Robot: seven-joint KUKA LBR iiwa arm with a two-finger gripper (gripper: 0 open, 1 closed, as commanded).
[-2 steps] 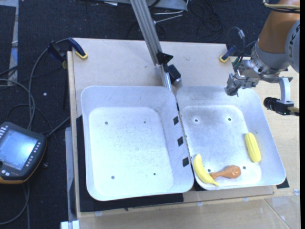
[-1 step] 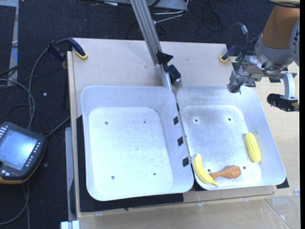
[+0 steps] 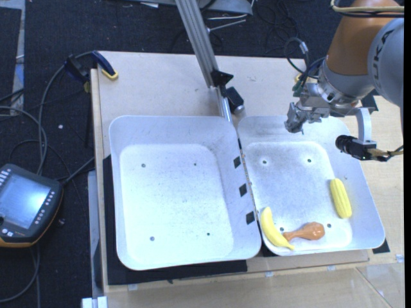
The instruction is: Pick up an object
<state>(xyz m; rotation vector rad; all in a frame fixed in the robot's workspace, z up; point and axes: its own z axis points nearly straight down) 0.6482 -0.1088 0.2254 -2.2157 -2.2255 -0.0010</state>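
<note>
— Where's the arm (image 3: 369, 40) in this one?

— It reaches in from the right, grey with its orange band showing, and its pincer (image 3: 296, 123) hangs over the far rim of the right bin (image 3: 282, 172). From where I stand I cannot tell whether the pincer is wide or narrow; I see nothing between its tips.

— And the things to pick?

— All three lie in the right bin, toward its near side. A banana (image 3: 272, 230) curves along the near left corner, next to the divide between the bins. An orange-brown drumstick toy (image 3: 306, 232) lies just beside it, its thin end touching or nearly touching the banana. A yellow corn cob (image 3: 340, 197) rests apart from them, near the right wall.

— The rest?

— The left bin (image 3: 128, 146) sits alongside on the pale counter (image 3: 160, 82). A handheld control pad (image 3: 26, 204) lies on the dark floor to the left.
</note>
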